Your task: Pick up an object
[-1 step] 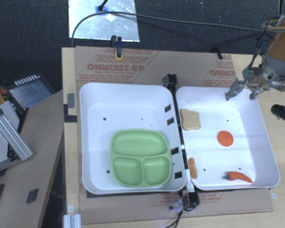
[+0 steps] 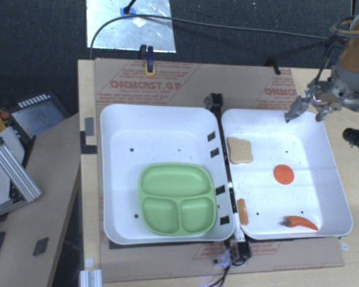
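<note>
The right bin (image 2: pixel 323 154) holds a tan bread slice (image 2: pixel 240 150) at its near-left, a round orange-red slice (image 2: pixel 283 174) in the middle, an orange carrot (image 2: pixel 300 222) at the front right and a small sausage-like piece (image 2: pixel 242 211) along the left wall. My gripper (image 2: pixel 306 112) hangs above the bin's back right corner, fingers spread open with nothing between them. It is well clear of all the food items.
The left bin (image 2: pixel 119 136) carries a green divided plate (image 2: pixel 176 197). A black divider clip strip (image 2: pixel 218 142) runs between the bins. A yellow clamp (image 2: pixel 149 64) sits at the bench's back edge. Cables (image 2: pixel 227 26) cross behind.
</note>
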You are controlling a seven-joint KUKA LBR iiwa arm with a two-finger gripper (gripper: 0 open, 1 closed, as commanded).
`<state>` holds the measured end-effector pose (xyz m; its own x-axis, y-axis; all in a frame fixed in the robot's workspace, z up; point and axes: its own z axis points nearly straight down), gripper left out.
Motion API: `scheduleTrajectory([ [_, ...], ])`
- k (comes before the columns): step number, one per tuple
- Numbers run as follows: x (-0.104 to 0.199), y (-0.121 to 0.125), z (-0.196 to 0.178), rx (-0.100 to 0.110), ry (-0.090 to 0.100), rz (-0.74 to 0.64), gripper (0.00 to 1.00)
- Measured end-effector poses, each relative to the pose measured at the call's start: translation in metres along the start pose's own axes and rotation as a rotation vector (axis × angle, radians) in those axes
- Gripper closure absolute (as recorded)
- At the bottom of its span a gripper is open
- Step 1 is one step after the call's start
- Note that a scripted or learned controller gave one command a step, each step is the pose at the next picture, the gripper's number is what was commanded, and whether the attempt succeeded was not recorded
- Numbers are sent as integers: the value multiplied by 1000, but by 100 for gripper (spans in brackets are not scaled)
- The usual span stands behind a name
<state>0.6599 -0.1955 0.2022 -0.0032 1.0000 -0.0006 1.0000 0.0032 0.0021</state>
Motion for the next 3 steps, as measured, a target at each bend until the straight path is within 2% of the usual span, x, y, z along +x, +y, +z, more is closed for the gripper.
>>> scheduleTrajectory([
  [2,1,2,114,3,1,-3,0],
  [3,1,4,99,-4,-2,-5,100],
])
